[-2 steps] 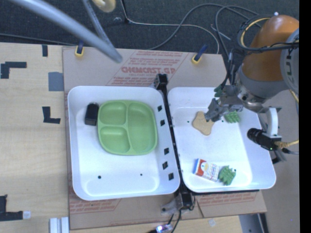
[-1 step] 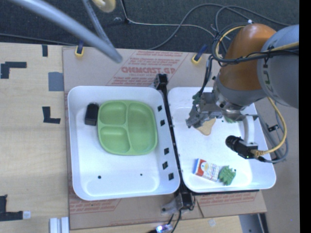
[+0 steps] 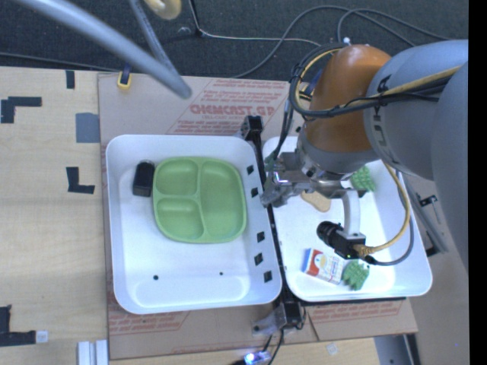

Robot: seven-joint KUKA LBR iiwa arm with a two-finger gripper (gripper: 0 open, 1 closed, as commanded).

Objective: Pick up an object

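From my station I see a pale wooden bench (image 3: 46, 226) with a cardboard sheet (image 3: 221, 101) under two white bins, and dark carpet (image 3: 319, 6) with cables across the top of the frame. The left bin (image 3: 122, 272) holds a green divided plate (image 3: 200, 200) with a small black block (image 3: 143, 179) touching its left edge. The arm (image 3: 358, 105) fills the upper right, its gripper (image 3: 283, 185) low over the right bin (image 3: 411, 272) beside the divider; I cannot tell how it stands. Below and right of it lie a small card box (image 3: 325, 265), long axis running left to lower right, and a green toy (image 3: 355, 274) touching its right end. Another green piece (image 3: 363, 179) sits right of the wrist.
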